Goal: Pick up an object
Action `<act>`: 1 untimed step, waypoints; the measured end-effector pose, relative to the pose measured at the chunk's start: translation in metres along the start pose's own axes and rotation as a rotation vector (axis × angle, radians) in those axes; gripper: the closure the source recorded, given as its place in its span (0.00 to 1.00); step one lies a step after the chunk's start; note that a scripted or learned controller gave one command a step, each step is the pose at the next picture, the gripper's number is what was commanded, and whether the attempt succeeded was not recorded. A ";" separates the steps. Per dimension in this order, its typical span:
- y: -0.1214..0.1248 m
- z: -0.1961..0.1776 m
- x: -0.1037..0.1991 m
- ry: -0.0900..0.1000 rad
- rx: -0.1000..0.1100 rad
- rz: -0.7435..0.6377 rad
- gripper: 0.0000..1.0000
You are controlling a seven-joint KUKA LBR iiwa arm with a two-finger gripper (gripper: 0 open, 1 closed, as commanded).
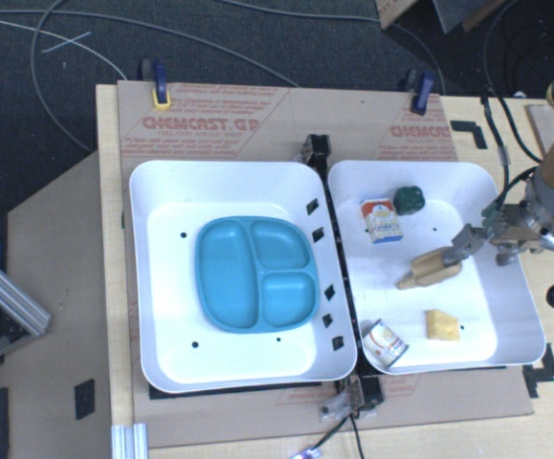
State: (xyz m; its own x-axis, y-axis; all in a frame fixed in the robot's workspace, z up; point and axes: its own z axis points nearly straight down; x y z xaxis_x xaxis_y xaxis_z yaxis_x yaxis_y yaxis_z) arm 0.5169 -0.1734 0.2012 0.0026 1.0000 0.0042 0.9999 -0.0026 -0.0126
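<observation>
Bench with two white bins: right bin [506, 256] holds a tan brush [430, 269] at centre, gripper [476, 237] just right of its tip, opening impossible to tell; best approached by centring over the handle before closing.

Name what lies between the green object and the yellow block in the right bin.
In the camera view, the tan wooden piece lies between the green object and the yellow block, on the right bin's floor.
</observation>
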 end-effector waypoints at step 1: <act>0.003 -0.005 0.000 -0.003 -0.011 -0.003 0.00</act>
State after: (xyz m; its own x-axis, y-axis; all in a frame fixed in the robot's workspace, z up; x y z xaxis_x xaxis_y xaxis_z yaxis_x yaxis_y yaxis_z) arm 0.5198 -0.1733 0.2065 -0.0005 1.0000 0.0014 1.0000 0.0005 -0.0015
